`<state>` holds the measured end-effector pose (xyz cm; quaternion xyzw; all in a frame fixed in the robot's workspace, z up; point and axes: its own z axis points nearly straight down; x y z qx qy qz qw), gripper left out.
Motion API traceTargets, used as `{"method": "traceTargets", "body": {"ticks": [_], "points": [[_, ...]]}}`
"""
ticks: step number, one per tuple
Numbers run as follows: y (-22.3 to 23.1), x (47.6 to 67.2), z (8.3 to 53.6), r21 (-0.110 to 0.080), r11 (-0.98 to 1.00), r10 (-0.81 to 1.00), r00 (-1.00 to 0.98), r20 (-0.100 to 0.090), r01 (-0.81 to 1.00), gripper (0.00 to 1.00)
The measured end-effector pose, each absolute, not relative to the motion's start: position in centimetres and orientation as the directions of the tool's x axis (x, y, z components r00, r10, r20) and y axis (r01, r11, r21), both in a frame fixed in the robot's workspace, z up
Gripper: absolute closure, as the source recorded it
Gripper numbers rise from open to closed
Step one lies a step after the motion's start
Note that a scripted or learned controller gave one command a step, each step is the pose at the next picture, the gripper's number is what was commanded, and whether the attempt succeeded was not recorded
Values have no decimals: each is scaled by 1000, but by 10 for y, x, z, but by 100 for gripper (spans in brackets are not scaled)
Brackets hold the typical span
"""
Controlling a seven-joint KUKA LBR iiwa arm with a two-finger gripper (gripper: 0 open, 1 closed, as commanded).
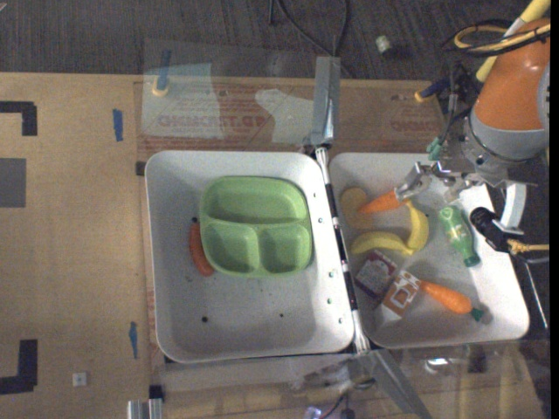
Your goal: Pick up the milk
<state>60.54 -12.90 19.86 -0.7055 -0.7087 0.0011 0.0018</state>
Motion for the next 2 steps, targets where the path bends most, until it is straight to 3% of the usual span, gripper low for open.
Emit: {"method": "traceTargets", "body": {"ticks": [1, 2], "points": [[-144, 668, 386, 1, 290, 957, -290, -3, 957, 0], [-150, 536, 260, -2, 256, 967, -256, 1, 967, 0]]}}
